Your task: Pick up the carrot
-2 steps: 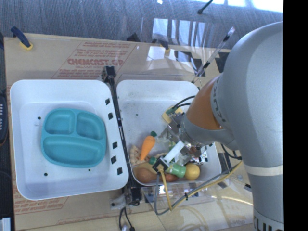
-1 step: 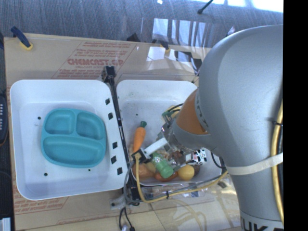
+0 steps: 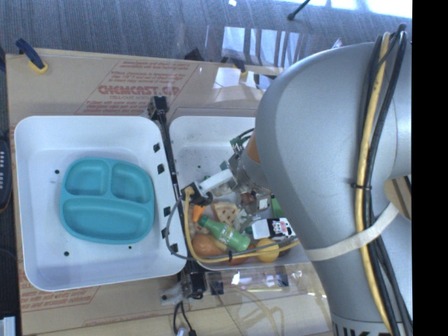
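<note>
A small orange piece that looks like the carrot [image 3: 198, 213] lies at the left edge of a heap of toy food in the right bin [image 3: 199, 142], mostly buried under other items. My gripper [image 3: 243, 186] reaches down into the middle of that heap, a little right of the orange piece, below the orange wrist band [image 3: 252, 149]. The big grey arm [image 3: 329, 152] hides the right half of the bin and whatever lies there.
The heap holds a green bottle [image 3: 225, 234], a white tube [image 3: 213, 183], a brown round item [image 3: 204, 244], a yellow piece [image 3: 267, 250] and a black-and-white box [image 3: 274, 228]. A teal divided plate [image 3: 107, 200] sits in the left bin [image 3: 42, 142].
</note>
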Controlling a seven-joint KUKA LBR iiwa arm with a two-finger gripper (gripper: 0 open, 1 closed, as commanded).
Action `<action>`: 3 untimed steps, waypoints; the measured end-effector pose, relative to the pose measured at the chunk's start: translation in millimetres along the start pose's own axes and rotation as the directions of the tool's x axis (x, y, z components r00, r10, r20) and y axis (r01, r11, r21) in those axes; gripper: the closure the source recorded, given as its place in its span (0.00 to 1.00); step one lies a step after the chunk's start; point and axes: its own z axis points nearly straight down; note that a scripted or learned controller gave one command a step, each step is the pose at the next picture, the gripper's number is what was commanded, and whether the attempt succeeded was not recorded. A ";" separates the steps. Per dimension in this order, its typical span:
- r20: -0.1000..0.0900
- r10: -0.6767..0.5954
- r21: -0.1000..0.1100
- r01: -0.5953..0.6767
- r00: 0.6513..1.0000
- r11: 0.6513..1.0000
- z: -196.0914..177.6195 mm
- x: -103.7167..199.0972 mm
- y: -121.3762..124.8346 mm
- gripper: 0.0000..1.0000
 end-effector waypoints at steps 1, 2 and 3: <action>-0.003 -0.066 -0.002 0.066 0.998 0.998 -31.2 66.3 12.5 0.00; -0.005 -0.096 -0.006 0.096 0.995 0.995 -5.6 40.9 8.2 0.00; -0.008 -0.002 -0.009 0.002 1.000 1.000 -5.2 -18.3 -4.6 0.00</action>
